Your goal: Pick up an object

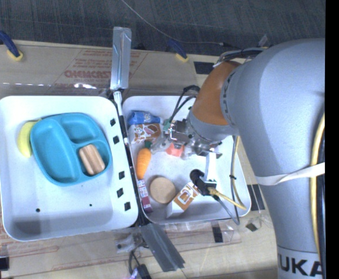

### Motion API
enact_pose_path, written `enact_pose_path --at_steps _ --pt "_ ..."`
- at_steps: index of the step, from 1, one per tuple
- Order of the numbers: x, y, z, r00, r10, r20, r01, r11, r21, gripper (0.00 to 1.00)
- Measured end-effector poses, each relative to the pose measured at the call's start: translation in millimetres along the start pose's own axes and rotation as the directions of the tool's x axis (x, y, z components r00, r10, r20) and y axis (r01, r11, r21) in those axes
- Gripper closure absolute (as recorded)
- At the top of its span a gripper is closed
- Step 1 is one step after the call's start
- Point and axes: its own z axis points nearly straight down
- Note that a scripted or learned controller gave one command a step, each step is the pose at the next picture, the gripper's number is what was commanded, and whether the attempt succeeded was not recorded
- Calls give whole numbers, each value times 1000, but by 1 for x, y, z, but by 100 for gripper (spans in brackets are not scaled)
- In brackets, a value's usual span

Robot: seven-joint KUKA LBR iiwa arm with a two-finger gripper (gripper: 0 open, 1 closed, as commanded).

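Two white bins (6, 156) are seen. A blue divided plate (59, 150) carries a tan bread roll (92, 159), with a yellow banana (24, 138) beside it. An orange carrot (143, 163), a light brown disc (162, 189) and a blue-topped packet (143, 118) are shown. The arm (274, 115) is grey, banded orange.

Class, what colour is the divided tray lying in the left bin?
Light blue. The divided tray shows plainly in the camera view.

tray (59, 150) in left bin (18, 214), carrot (143, 163) in right bin (239, 205)
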Motion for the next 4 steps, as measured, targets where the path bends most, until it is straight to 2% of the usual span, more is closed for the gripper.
enact_pose_path --at_steps 1,2,3,4 --pt "26 -33 -103 990 -143 0 143 990 -6 0" --pt "9 -14 -18 971 -240 4 240 971 -18 0" --pt "30 58 -2 962 -274 -2 274 961 21 0" --pt "33 64 1 847 -532 -13 532 846 36 0"
